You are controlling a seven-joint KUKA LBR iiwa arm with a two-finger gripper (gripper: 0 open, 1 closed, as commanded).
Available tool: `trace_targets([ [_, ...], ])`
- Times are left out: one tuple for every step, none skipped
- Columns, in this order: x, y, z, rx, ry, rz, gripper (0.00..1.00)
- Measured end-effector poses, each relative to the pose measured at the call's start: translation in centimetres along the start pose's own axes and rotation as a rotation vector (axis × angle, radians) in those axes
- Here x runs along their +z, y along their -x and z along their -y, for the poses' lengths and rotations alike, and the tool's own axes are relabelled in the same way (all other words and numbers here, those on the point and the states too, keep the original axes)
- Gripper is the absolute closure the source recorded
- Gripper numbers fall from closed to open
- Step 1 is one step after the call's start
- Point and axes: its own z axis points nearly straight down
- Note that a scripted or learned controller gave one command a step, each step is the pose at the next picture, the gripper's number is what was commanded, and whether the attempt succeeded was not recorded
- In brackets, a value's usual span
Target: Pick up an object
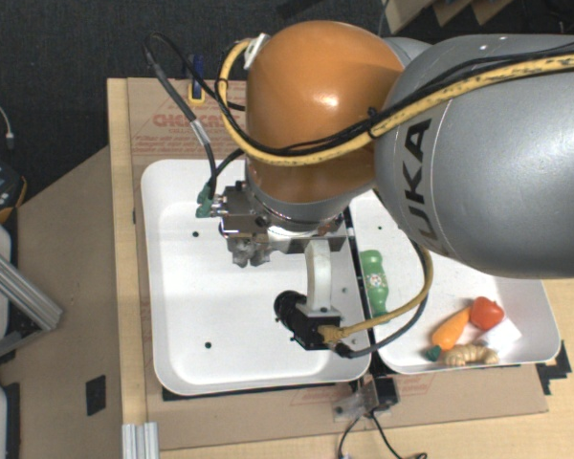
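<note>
My gripper [251, 253] hangs low over the left white bin [187, 295], near the middle of its far half, with nothing visible under it. In the right bin [531, 338], a green bottle-shaped object [373, 280] lies along the left wall beside the divider. At that bin's front sit an orange carrot [450, 330], a red pepper-like piece [486, 313] and a beige knobbly piece [465, 356], all close together. The arm's orange and grey bulk hides the far part of both bins.
Both bins rest on a brown cardboard sheet [129, 256] with a dark floor around it. Cables [187, 84] loop over the far edge of the left bin. A metal rail [14, 290] stands at the left.
</note>
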Motion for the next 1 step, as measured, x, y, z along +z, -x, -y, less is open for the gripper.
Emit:
trace_targets([
  [16.91,0.0,-5.4,0.002,0.008,-0.003,1.0],
])
